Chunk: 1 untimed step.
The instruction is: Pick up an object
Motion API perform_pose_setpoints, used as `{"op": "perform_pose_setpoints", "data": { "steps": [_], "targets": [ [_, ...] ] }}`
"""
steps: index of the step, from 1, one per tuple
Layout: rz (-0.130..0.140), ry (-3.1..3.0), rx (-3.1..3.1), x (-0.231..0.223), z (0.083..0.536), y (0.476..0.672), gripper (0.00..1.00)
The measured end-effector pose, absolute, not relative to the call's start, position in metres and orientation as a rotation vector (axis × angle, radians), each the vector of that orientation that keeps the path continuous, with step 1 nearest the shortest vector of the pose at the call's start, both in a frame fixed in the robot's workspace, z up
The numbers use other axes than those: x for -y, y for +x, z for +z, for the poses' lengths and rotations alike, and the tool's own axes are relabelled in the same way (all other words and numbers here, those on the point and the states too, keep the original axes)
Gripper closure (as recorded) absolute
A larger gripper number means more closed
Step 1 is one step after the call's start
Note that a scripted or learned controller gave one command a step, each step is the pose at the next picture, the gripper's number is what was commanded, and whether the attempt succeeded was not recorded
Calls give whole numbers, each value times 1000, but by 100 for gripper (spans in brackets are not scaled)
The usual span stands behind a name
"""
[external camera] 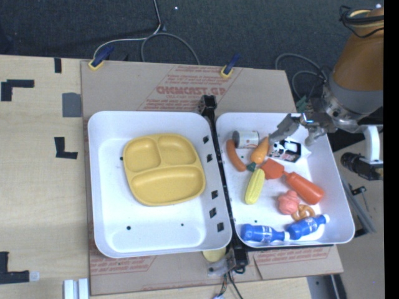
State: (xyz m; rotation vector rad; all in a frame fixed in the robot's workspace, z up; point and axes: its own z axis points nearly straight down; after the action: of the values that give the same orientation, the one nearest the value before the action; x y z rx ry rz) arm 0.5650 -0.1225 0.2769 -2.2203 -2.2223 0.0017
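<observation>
Below, a light wooden desk (37,185) carries a brown cardboard sheet (181,89) on which two shallow white bins sit side by side; dark carpet and cables lie at the far side. The left white bin (103,229) holds a yellow plastic divided plate (164,169). The right white bin (333,185) holds a crowd of toys: a small silver can (247,138) at the far left, a thin orange sausage (235,156), a yellow corn cob (254,186), an orange carrot (260,149), a red-orange plastic piece (304,187), a pink lumpy toy (288,202) and two blue plastic bottles (285,230) along the near wall. The tool (299,131) hangs over the far part of the right bin with its two fingers spread wide and nothing between them, above a small black-and-white object (288,150). Open bin floor lies along the right wall.
</observation>
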Motion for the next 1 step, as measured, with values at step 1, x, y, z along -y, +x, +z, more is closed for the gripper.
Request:
{"op": "perform_pose_setpoints", "data": {
  "steps": [1],
  "targets": [
    [2, -2218, 2223, 103, 169, 598, 0]
  ]
}}
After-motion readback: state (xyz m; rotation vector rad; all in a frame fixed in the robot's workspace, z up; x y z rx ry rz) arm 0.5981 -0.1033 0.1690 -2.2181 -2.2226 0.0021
